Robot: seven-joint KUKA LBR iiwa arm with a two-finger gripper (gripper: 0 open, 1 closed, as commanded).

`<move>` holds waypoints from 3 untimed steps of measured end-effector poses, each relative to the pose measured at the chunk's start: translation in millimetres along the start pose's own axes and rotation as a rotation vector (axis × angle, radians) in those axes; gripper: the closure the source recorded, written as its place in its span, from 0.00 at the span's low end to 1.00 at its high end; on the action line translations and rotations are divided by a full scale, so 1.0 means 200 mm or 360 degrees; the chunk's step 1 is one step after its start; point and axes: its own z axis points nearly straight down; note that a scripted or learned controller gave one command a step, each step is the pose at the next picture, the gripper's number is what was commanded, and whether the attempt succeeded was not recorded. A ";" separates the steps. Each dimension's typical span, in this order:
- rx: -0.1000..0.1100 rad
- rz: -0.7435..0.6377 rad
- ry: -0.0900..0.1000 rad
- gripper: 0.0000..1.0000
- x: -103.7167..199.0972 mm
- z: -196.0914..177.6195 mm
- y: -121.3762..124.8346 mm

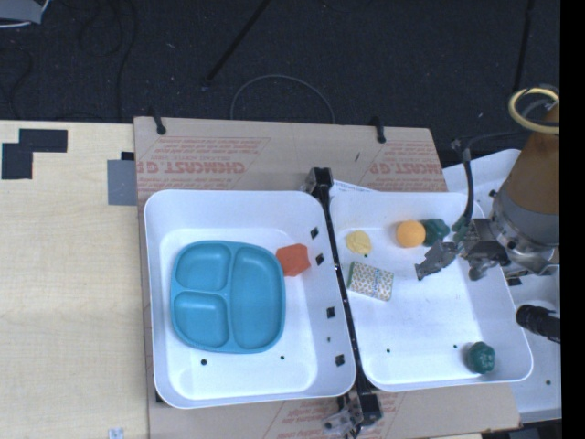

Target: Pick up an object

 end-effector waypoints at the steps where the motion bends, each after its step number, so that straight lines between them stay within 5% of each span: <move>1: -0.0021 -0.0003 -0.0004 0.00 0.00 -0.03 0.01; 3: -0.0011 -0.0003 0.0000 0.00 -0.03 0.42 0.03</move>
